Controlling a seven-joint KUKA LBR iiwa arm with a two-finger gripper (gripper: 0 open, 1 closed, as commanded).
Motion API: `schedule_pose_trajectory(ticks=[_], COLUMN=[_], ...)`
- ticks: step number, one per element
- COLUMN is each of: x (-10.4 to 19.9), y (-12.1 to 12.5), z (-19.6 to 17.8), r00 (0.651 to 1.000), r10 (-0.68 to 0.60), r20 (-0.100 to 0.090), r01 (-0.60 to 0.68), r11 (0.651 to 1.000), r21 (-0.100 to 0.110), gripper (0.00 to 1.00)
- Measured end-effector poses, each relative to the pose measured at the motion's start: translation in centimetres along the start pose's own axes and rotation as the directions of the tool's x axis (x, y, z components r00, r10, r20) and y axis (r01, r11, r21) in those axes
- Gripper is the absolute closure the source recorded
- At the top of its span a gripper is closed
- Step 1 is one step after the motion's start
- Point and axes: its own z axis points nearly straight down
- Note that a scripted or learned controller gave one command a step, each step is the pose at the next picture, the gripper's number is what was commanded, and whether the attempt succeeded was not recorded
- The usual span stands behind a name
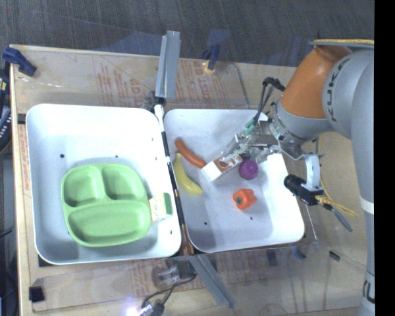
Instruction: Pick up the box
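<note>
1. White box (218, 165) is lying tilted in the right bin (284, 232), just beside the sausage (189, 153) and purple ball (248, 169)
2. Gripper (245, 143) is hovering over its upper end; finger state cannot be determined
3. Arm (329, 91) is reaching in, apparently lining up a grasp

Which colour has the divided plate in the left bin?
Light green; the divided plate shows clearly in the camera view, lying in the left bin.

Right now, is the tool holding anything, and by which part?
Cannot be told. The tool sits at the upper right end of the box, but whether that end is gripped isn't clear.
</note>
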Motion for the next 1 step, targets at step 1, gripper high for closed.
schedule_pose_trajectory(ticks=[1], x=[5.06], y=[-2.67], z=[9.63], r00=[0.996], r10=[0.086], r20=[-0.001], r01=[-0.086], r11=[0.996], r21=[0.000], gripper=[0.00])
